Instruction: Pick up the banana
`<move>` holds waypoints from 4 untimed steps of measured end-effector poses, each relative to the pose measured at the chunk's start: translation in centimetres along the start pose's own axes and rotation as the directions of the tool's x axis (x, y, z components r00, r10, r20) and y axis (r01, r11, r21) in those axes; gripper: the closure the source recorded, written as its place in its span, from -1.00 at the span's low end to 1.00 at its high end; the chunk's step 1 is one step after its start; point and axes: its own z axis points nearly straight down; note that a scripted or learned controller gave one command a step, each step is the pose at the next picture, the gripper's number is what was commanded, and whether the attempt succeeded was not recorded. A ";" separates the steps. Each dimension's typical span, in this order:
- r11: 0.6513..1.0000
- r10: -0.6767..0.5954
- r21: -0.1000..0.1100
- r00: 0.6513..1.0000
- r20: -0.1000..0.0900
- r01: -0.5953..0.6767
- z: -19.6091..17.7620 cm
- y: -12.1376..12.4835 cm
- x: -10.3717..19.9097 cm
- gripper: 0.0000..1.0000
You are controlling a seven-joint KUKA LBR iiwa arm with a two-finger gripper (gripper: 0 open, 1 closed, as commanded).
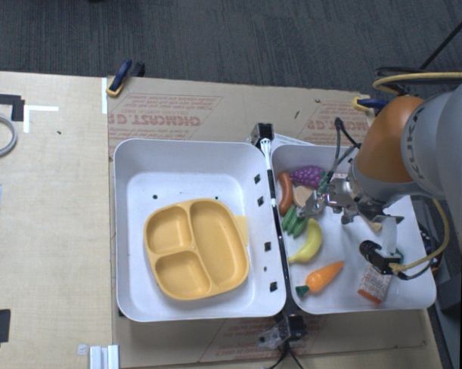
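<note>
You had the grey arm's two-finger gripper (319, 204) low in the right shallow white bin (409, 296), just above the upper tip of the curved yellow toy banana (307, 244). Can't tell from this angle whether the jaws were spread or pressed together; nothing visibly pinched. The banana lay near the bin's left wall, between the green bean pods (293, 221) and the orange toy carrot (323, 275).

For a clean grasp, my call: you needed to shift down toward the banana's thick middle, straddle it across the narrow width, and keep clear of the beans just beside its tip, or you'd snag those instead.

Right bin also held a reddish sausage (284, 191), a purple grape bunch (308, 175) and a small red-and-white packet (374, 285). Left white bin (129, 290) held one yellow three-compartment plastic plate (196, 248), its sections bare.
</note>
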 end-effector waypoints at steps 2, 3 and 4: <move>0.998 -0.070 0.002 0.998 -0.004 0.070 -0.9 -0.8 0.4 1.00; 0.998 -0.070 0.002 0.998 -0.004 0.070 -0.9 -0.8 0.4 -1.00; 0.857 -0.515 -0.001 0.857 0.000 0.515 0.0 -3.3 -0.4 -1.00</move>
